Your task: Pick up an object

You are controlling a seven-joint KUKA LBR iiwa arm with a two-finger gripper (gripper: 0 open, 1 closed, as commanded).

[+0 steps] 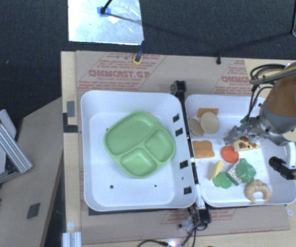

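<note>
From above, two shallow white plastic bins are sitting side by side on the bench. The left bin (94, 138) is carrying a light green three-compartment plate (139, 143). The right bin (287, 192) is crowding with toy food: a round tan cookie (209, 122), an orange toast slice (203, 149), a red tomato (230, 154), a yellow cheese wedge (217, 169), green leafy pieces (245, 170) and a tan croissant (257, 190). The grey arm is reaching in from the right, its gripper (239, 134) hanging low over the bin's middle. A pizza slice with red dots (247, 144) is lying just beside and below the gripper, touching or nearly so. Whether the gripper is clenched or released, I cannot tell.
</note>
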